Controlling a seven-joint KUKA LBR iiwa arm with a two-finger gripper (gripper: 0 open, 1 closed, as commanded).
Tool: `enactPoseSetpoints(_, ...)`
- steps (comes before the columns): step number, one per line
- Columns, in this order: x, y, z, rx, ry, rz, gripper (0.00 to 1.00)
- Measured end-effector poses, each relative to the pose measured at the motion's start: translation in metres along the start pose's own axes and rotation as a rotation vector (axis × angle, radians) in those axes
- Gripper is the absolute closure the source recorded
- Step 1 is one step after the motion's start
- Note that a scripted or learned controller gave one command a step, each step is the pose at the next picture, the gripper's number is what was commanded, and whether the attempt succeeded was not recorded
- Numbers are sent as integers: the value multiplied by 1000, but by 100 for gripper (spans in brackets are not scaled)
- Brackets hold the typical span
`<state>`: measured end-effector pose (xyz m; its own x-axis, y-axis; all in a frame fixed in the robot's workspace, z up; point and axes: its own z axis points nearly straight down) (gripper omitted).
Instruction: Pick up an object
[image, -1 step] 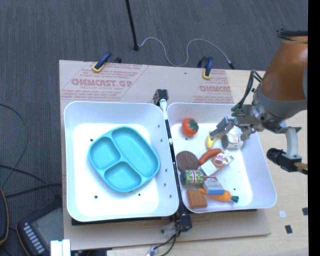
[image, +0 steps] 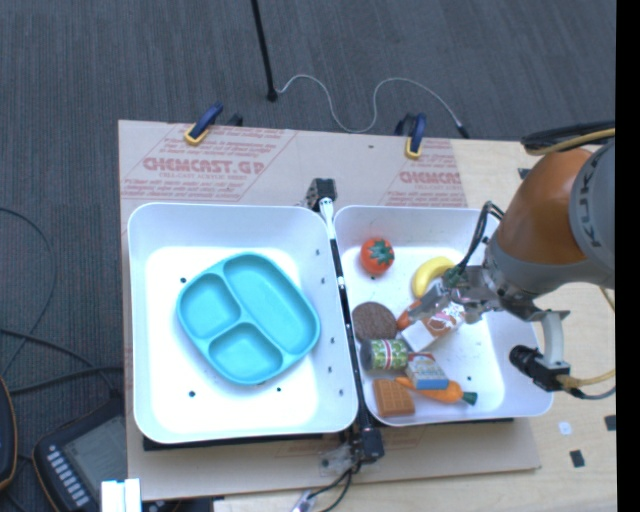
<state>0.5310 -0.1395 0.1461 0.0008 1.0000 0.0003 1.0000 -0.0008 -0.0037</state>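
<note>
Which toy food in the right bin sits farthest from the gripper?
The waffle, at the right bin's near edge beside the carrot; the banana and tomato lie closer to the gripper.

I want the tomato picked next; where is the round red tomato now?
The round red tomato lies in the right white bin, near its far left corner, left of the yellow banana and beyond the brown round cookie.

The gripper (image: 440, 305) hangs low over a cluster of toy foods, its fingers too blurred to read. A banana (image: 432, 273) just behind it is partly hidden by the wrist. The small item (image: 441, 321) beneath it cannot be identified. The arm (image: 560, 215) runs off at the right edge.
</note>
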Motion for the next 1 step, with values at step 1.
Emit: enactPoseSetpoints(1, 12, 29, 40, -3, -1, 0, 0)
